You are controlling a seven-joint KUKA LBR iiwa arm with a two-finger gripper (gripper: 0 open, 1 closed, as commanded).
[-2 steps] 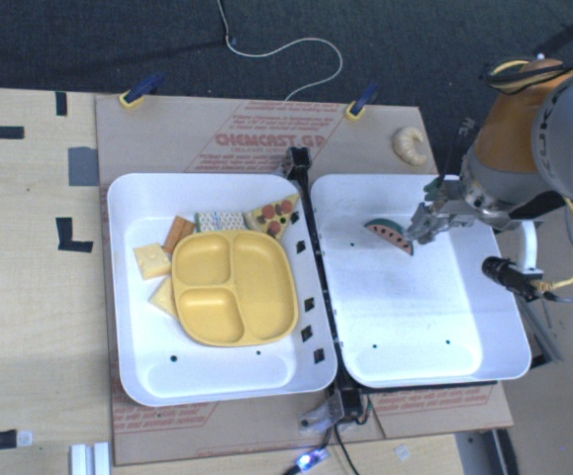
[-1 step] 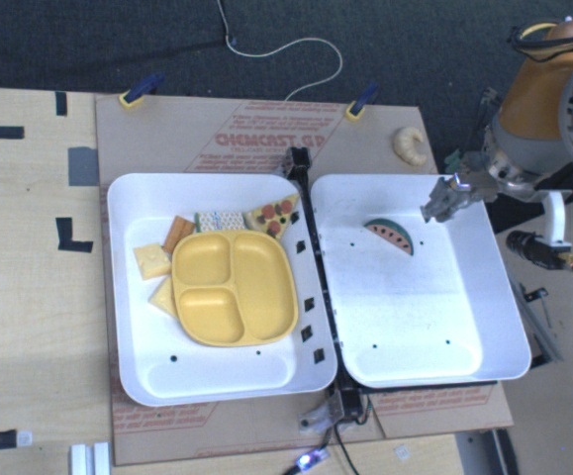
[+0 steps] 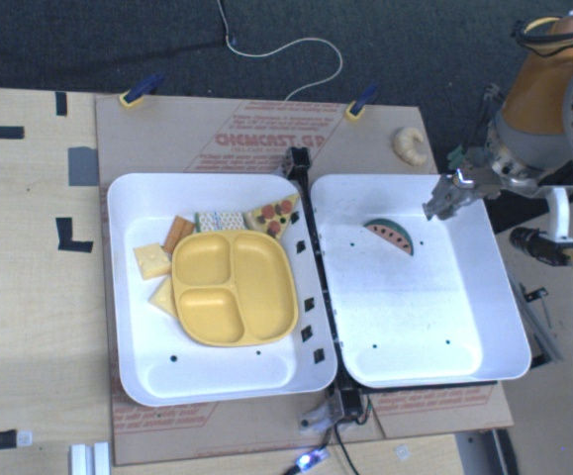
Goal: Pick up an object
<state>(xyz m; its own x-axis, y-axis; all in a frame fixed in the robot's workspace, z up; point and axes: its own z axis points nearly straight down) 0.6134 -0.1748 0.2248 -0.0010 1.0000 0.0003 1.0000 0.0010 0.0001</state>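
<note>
Lying nearest the camera, the front rims of the two white bins sit on a cardboard sheet (image 3: pixel 266 137) that covers the wooden bench (image 3: pixel 29 295). Inside the left bin (image 3: pixel 133 364) a yellow divided plate (image 3: pixel 235 287) rests tilted toward the middle of the bin, its three compartments facing up. Pale cracker-like pieces (image 3: pixel 152 261) lie just beside the plate's left edge, one of them partly tucked under it, and an orange-brown piece (image 3: pixel 177 232) stands next to them. Behind the plate, along the bin's far side, a patterned piece (image 3: pixel 219 222) and a pizza-slice toy (image 3: pixel 276 212) lie close together. The right bin (image 3: pixel 415 354) holds a watermelon-slice toy (image 3: pixel 391 236), flat on the floor in the far half of the bin, red face up with a green rind. Up and to the right of that slice, apart from it, the claw (image 3: pixel 442 206) hangs over the bin's far right corner at the end of the grey arm (image 3: pixel 524 146); whether it is apart or together cannot be told, and nothing is seen in it. Farther back, a pale rounded object (image 3: pixel 412 144) lies on the cardboard outside the bins, two clamps (image 3: pixel 143 90) pin the sheet's far edge, and a white cable (image 3: pixel 286 52) loops over the dark floor.
</note>
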